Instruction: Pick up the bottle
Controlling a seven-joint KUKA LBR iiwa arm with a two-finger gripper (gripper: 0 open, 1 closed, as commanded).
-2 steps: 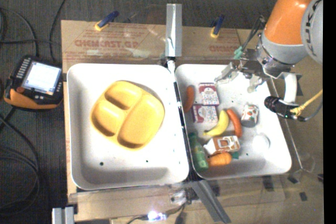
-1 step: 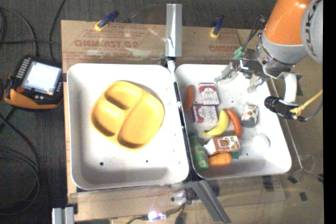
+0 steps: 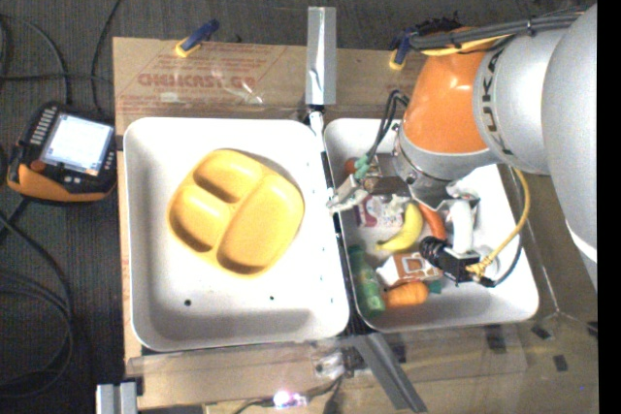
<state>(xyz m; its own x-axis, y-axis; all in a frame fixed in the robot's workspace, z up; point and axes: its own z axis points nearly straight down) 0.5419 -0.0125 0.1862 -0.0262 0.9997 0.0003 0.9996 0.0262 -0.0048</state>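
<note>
Hand (image 3: 374,194): low in the right bin (image 3: 519,301); you cannot tell how wide it stands.
Bottle (image 3: 366,278): green, lying along that bin's left wall, near the banana (image 3: 406,228) and carrot (image 3: 408,295).
Risk: with things this crowded, you may close on a neighbour instead.

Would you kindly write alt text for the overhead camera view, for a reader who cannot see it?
A grey and orange robot arm reaches from the right over the right white bin, which holds a banana, a carrot, a green bottle and other small items. The left bin holds a yellow divided plate.
</note>
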